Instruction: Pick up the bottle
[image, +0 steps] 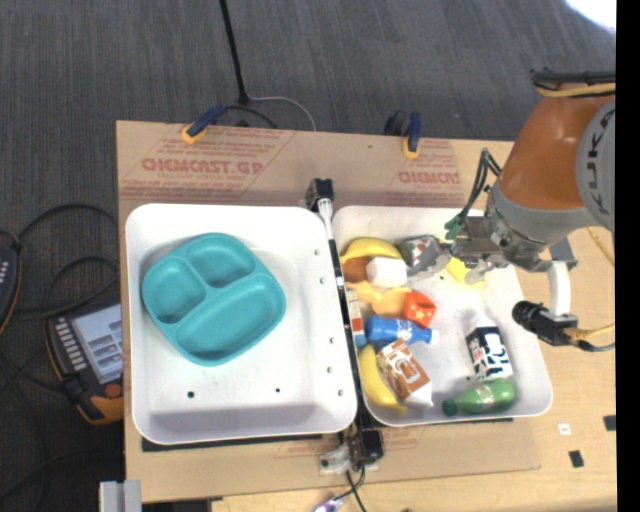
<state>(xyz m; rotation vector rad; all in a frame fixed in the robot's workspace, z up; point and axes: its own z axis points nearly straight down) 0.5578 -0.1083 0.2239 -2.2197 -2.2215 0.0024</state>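
A: Logging the bench. The arm (560, 140) is reaching in from the right and hanging over the back half of the right bin (540, 400). The gripper (440, 252) is sitting low among the clutter there, near a white block (386, 270) and a banana (362, 250).

B: Is it holding anything?

A: I am not seeing anything between the fingers. Whether they are wide or narrow, I cannot tell; the metal parts are blurring together at this angle.

B: And the bottle?

A: The green bottle (482, 398) is lying on its side at the front edge of the same bin, just beside a small dark can (489, 354). It is well apart from the gripper. There is also a blue bottle (395, 330) lying mid-bin with an orange piece (420, 308) touching its end, so either could be the target.

B: Which step are we in, then?

A: I am judging this as the approach, before any grasp. Nothing is being lifted.

B: Next move?

A: It is calling for a shift toward the front of the bin, then a descent with the fingers straddling the bottle across its narrow width. The can and a snack packet (403, 372) are crowding it, so the line of descent is needing care.

B: Left bin?

A: The left bin (160, 400) is carrying a teal divided plate (212, 296).
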